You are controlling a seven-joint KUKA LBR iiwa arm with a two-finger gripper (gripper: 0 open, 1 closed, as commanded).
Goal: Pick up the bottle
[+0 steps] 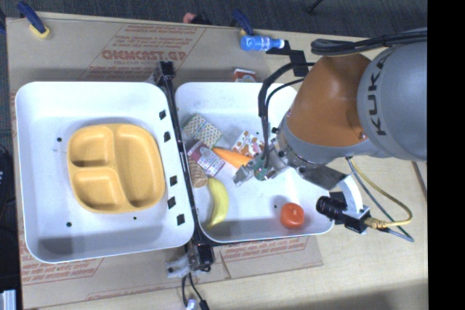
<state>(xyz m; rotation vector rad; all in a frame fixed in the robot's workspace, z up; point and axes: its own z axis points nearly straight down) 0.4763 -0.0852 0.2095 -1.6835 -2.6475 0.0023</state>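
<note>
Blue bottle [260, 43] on table at 12 o'clock, outside bins | end effector [253, 170] at carrot [234, 156], opening unclear | lift, clear rim, approach bottle squarely.

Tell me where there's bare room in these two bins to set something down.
Left bin: bare white floor rings the yellow divided plate, widest along the near edge and the far side. Right bin: crowded mid-floor, with packets, carrot, banana and the claw close together. A bare patch lies between banana and tomato.
</note>
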